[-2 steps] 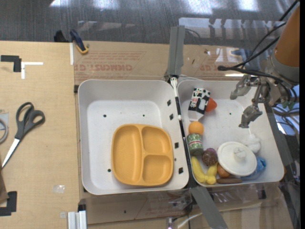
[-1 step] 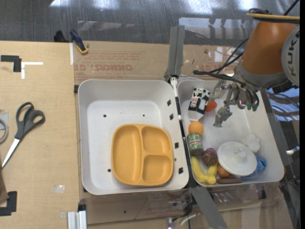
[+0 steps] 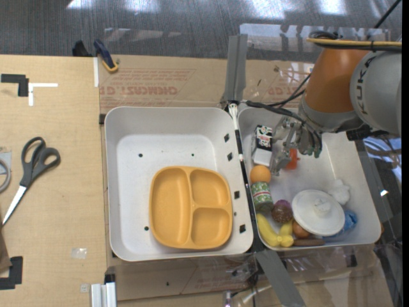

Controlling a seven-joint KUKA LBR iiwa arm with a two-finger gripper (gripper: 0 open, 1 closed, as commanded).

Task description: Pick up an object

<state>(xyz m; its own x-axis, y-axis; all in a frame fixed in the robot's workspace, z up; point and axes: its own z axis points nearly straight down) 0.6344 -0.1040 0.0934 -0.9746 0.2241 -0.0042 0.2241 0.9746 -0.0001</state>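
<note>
the approach step appears to be in hand: the gripper [image 3: 285, 153] is hung low in the right bin [image 3: 358, 171], just above the orange ball [image 3: 259, 174]. whether the jaws are apart or together cannot be told. nothing is seen held. next, a descent onto the ball and a closing are called for.

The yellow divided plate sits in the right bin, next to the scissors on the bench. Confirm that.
Not quite: the camera view shows the yellow divided plate in the left bin, not the right one. The right bin holds the toy food and the white lid. The scissors do lie on the bench, left of the bins.
</note>
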